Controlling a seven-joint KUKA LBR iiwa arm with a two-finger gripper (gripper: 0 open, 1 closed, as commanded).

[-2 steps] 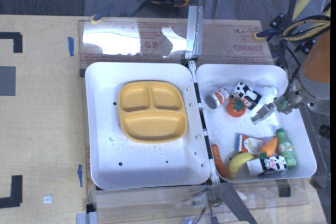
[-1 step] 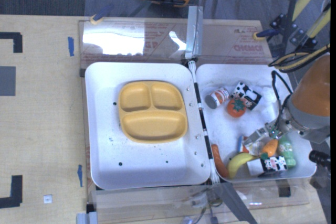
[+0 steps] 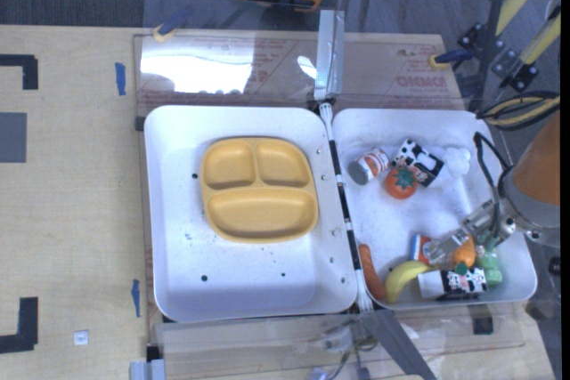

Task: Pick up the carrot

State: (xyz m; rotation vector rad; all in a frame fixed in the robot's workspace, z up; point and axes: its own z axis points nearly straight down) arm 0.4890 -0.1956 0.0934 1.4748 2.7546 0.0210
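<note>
My arm comes in from the right edge, wrist low over the near right corner of the right bin [image 3: 463, 133]. My gripper [image 3: 456, 243] points left into a clutter of toys: banana [image 3: 405, 274], a black-and-white carton [image 3: 463, 281]. Can't tell how wide it's spread or whether it has anything. Carrot [image 3: 370, 271] lies against the right bin's left wall, near end, just left of the banana, apart from my gripper. Yellow divided plate [image 3: 258, 190] sits in the left bin [image 3: 178, 218].
</note>
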